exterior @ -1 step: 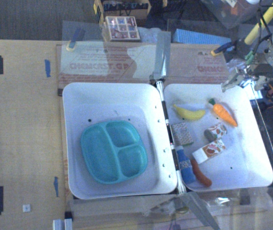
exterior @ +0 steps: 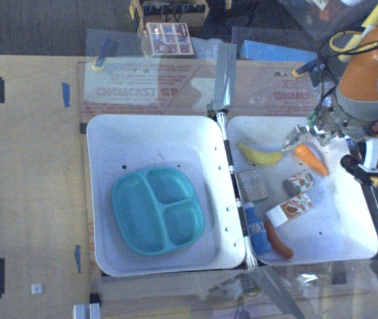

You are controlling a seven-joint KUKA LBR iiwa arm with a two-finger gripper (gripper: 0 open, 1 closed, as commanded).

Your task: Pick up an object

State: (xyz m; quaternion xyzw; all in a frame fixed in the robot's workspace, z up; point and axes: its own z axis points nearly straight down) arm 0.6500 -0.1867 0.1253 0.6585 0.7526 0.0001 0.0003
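- Progress status: the pick is not complete. No object is seen between the fingers of the gripper (exterior: 299, 136), and every item in view rests on a bin floor.
- Arm position: the arm (exterior: 365, 78) reaches in from the right and hangs over the far part of the right bin (exterior: 355, 241). The gripper sits just beside the upper end of the carrot (exterior: 311, 159) and near the right tip of the banana (exterior: 260, 154).
- Finger state: the grey fingers appear spread and released, with nothing grasped. The view is small and slightly blurred at this point, so the reading is a judgement.
- Candidate objects, all in the right bin:
  - banana, lying near the bin's left wall at the far end;
  - carrot, lying at a slant just below the gripper;
  - small grey sponge-like block (exterior: 252, 185);
  - small printed carton (exterior: 299, 182) and a longer red-and-white carton (exterior: 289, 209), near each other at mid-bin;
  - blue tube (exterior: 256, 231) and a reddish sausage-shaped item (exterior: 276, 239), side by side at the near left corner.
- Other contents: the left bin (exterior: 109, 138) holds a teal divided plate (exterior: 158, 209), well apart from the gripper.
- Remaining steps, as judged: descend onto one object (carrot or banana being nearest), close on it, and lift it clear of the bin.
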